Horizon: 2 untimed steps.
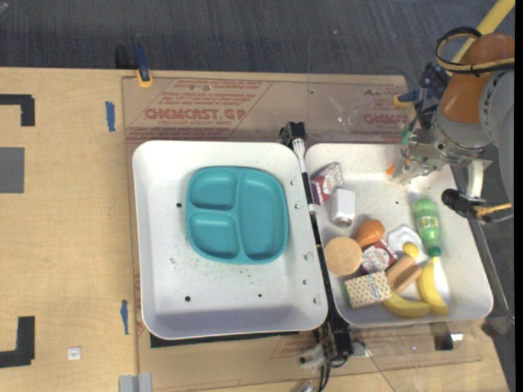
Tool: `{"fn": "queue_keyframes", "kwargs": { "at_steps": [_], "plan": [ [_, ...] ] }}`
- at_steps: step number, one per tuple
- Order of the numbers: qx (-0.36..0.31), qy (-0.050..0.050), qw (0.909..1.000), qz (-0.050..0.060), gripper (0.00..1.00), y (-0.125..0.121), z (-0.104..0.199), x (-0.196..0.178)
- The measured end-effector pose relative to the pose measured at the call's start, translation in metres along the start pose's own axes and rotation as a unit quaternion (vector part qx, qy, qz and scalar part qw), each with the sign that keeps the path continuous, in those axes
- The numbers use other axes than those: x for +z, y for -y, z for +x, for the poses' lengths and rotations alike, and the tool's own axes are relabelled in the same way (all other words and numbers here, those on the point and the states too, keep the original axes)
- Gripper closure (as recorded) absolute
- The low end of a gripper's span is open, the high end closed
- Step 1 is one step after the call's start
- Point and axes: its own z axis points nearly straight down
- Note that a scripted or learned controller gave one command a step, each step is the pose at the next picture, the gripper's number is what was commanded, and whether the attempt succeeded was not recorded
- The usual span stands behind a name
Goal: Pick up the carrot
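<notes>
Toys crowd the right bin's (482,296) near corner, carrot (370,232) mid-pile beside the round cookie (344,256), open floor toward the far rim where the gripper (418,163) hangs, jaws' state unclear.

matt teal plastic tray (237,213)

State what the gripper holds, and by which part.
Cannot be told: the gripper is over the right bin's far corner with something small and orange beside it.
</notes>
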Motion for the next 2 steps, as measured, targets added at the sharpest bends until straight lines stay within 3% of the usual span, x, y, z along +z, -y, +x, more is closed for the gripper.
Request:
{"fn": "queue_keyframes", "kwargs": {
  "at_steps": [1, 2],
  "plan": [
    [0.000, 0.000, 1.0000, 0.000, 0.00, 0.000, 0.000, 0.001],
    [-0.041, -0.020, 0.9989, 0.009, 0.00, -0.003, -0.012, 0.011]
  ]
}}
